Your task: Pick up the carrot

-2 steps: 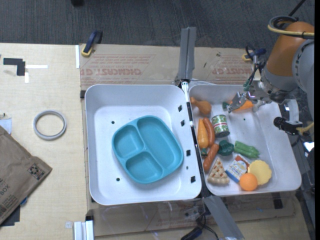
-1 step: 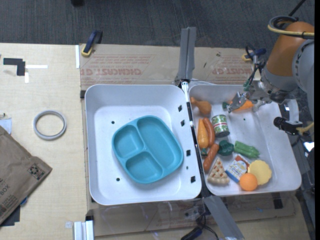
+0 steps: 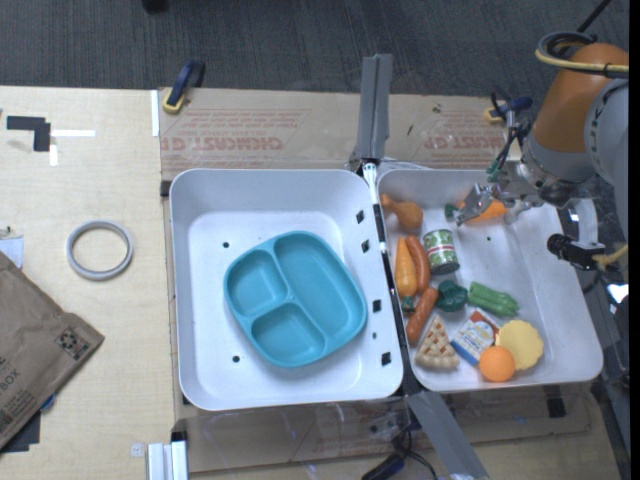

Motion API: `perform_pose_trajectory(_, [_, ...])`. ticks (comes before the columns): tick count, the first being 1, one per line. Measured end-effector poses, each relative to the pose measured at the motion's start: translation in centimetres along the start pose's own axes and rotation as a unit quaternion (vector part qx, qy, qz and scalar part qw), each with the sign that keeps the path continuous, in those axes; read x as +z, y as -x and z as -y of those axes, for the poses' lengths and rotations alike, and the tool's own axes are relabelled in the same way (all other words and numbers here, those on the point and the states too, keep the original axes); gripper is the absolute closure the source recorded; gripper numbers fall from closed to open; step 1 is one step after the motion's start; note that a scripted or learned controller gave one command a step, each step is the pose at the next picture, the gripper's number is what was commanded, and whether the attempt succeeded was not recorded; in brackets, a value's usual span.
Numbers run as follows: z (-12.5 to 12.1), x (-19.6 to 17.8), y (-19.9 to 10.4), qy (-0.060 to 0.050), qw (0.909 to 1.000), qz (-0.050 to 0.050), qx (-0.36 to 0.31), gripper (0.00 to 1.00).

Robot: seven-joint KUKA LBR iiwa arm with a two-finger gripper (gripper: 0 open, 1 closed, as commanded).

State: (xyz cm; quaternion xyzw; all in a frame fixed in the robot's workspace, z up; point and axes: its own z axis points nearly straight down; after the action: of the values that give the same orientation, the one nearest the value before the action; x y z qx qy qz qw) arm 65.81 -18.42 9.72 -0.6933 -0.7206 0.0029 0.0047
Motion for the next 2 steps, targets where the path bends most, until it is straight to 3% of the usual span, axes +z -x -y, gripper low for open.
perform_pose_trajectory(1, [0.3,0.9,0.5,-0.005,0.9840,-0.001,0.178,0.00])
perform_pose_trajectory(2, [0.1,-3.8,2.7,0.006,0.9998,0.002,-0.019,0.00])
